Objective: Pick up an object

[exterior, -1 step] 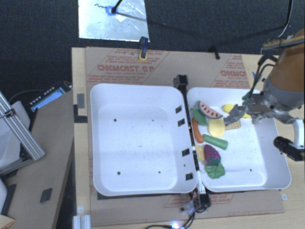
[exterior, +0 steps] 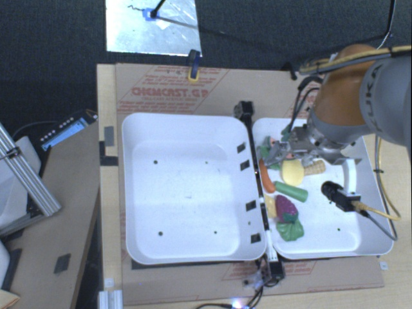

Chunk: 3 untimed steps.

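My gripper [exterior: 280,150] hangs low over the far left part of the right bin [exterior: 368,237], under the grey arm with its orange band. Right below and beside it lie a pale yellow round toy [exterior: 293,171] and a beige ridged piece [exterior: 314,168]. A green leafy toy [exterior: 264,152] sits just to the gripper's left. Nearer the front are an orange carrot [exterior: 265,176], a green pod [exterior: 291,191], a purple eggplant [exterior: 287,208], a yellow piece [exterior: 270,205] and a green lump [exterior: 291,231]. I see nothing between the fingers.
The left bin [exterior: 138,172] adjoins the right one along a divider with black clips [exterior: 251,206]. Both stand on a cardboard sheet [exterior: 167,89]. A silver plate [exterior: 152,17] lies at the back, and a metal frame [exterior: 26,179] stands at far left.
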Each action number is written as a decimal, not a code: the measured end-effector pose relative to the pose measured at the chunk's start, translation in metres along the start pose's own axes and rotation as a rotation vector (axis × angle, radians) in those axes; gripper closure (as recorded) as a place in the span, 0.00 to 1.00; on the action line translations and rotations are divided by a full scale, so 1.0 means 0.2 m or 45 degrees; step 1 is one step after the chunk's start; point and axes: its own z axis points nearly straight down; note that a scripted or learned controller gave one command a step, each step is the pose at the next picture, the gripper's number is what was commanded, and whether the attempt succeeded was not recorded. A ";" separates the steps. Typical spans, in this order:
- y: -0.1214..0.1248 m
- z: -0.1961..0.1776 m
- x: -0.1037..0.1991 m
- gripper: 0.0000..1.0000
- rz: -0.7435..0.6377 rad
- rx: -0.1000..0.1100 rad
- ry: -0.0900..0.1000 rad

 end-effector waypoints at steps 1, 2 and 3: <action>0.01 -0.07 -0.02 1.00 0.006 -0.008 -0.003; 0.14 -1.06 -0.26 1.00 0.010 -0.030 -0.011; 0.47 -0.89 -0.02 1.00 -0.001 -0.008 -0.003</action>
